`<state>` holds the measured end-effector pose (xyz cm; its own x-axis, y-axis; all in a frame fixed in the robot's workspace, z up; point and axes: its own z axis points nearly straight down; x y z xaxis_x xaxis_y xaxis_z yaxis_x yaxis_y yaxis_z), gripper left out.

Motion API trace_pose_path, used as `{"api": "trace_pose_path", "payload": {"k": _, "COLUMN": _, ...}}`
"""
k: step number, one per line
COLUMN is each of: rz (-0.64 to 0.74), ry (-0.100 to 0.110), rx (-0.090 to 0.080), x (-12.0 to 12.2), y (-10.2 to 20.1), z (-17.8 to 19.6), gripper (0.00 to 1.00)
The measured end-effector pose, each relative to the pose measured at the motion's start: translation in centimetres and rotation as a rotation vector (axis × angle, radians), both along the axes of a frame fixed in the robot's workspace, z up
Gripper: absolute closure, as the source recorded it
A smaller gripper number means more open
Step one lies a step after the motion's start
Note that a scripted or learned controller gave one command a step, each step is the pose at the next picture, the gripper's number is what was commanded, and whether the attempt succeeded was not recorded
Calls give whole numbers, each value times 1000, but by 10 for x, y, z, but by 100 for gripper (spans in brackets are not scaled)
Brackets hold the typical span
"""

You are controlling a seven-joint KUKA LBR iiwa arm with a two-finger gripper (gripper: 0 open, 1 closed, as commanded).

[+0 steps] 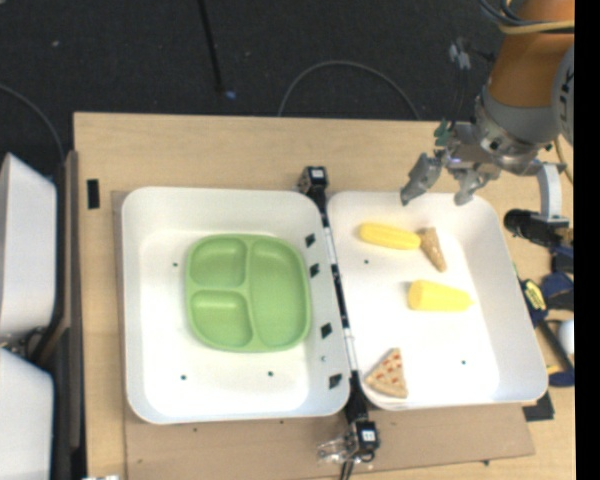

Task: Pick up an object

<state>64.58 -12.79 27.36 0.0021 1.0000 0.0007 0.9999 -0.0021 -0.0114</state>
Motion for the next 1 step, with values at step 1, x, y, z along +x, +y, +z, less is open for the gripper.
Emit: {"api": "trace_pose_path", "payload": {"k": 1, "rz": 1, "ry": -13, "rx": -1, "x": 2, "y": 0, "z": 9, "gripper": 0}}
